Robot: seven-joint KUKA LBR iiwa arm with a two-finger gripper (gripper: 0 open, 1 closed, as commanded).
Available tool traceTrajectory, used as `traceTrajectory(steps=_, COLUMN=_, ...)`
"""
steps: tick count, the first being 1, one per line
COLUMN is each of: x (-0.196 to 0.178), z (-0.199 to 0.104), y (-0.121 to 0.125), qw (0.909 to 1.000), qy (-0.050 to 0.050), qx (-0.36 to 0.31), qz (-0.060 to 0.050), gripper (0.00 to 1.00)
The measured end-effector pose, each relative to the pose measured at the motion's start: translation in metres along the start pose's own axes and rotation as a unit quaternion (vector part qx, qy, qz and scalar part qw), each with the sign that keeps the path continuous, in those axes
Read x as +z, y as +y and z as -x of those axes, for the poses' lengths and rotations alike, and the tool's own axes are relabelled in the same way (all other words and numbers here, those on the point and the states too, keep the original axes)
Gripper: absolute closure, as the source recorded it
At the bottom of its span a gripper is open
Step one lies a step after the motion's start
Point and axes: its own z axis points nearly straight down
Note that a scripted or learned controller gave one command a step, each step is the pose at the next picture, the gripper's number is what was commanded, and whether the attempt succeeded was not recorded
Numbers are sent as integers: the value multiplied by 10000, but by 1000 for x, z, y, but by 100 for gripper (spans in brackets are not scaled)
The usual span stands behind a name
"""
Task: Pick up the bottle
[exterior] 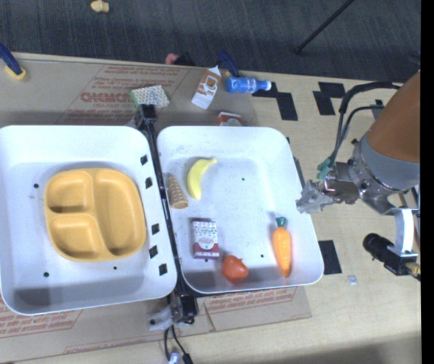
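Beyond the right bin's [297, 196] far rim, on the bench, the blue bottle [241, 85] lies on its side, outside both bins. We see our gripper [312, 199] hovering just off that bin's right edge, well apart from it; its opening we cannot tell.

Robot test lab, set up for picking trials
A grey arm [388, 158] with trailing cables reaches over a desk [353, 317] covered in taped-down cardboard [95, 93] and black tape marks; two white bins [4, 203] sit clamped side by side, stocked with toy food such as a plastic banana [198, 177] and carrot [281, 250], and dark carpet [202, 14] lies beyond
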Motion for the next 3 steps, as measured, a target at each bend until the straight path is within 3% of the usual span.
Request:
traceTrajectory(steps=1, x=42, z=2, y=-1, qw=9870, qy=9, qx=1610, qz=-29, gripper=100)
traceTrajectory(steps=2, x=86, z=-2, y=-1, qw=9606, qy=11, qx=2780, qz=-34, gripper=100)
traceTrajectory(steps=3, x=71, z=-2, y=-1, qw=9086, qy=4, qx=4178, qz=-19, gripper=100)
